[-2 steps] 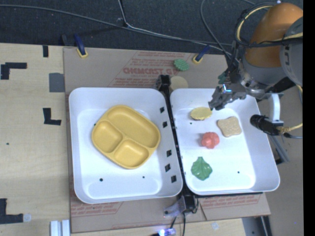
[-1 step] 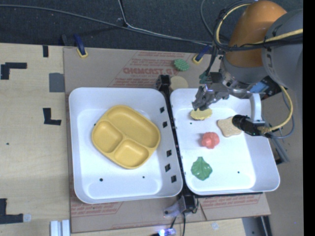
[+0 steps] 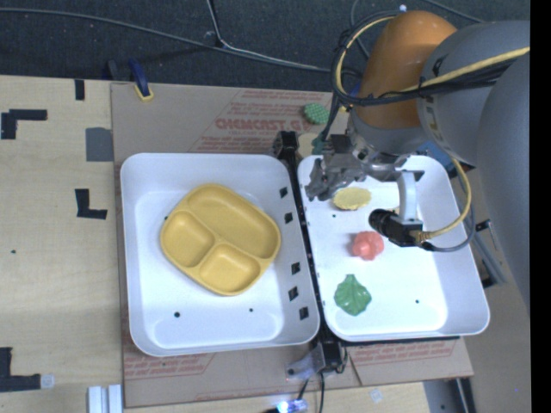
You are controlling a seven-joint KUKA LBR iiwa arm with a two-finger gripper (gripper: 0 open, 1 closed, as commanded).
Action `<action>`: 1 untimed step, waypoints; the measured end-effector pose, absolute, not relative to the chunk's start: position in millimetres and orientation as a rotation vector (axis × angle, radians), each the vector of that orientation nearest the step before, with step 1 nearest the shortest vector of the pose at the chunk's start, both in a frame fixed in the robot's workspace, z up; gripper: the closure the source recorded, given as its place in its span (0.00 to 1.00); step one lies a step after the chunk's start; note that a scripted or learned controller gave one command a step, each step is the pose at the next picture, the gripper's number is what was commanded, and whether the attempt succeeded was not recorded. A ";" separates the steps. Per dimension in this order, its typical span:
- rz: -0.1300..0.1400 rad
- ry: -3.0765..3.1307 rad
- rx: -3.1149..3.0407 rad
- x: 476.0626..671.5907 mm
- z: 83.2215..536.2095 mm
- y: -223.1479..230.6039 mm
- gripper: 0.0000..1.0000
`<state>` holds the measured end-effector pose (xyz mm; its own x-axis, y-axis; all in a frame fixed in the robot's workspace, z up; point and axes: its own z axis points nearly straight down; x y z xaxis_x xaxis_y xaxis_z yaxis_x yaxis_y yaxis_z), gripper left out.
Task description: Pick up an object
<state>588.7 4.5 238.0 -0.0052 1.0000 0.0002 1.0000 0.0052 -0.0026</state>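
Lying flat, pale yellow piece, right bin

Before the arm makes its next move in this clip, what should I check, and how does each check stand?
1. Pale yellow flat piece lies in the right white bin, beside the gripper: ok.
2. Something held between the fingers: cannot tell.
3. Pink rounded piece and green leafy piece lie apart from each other: ok.
4. Yellow divided plastic tray sits in the left white bin, out of the way: ok.
5. Yellow cable hangs over the right bin: not ok.
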 end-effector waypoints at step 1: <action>0.000 -2.227 -2.213 586.5 241.3 53.3 1.00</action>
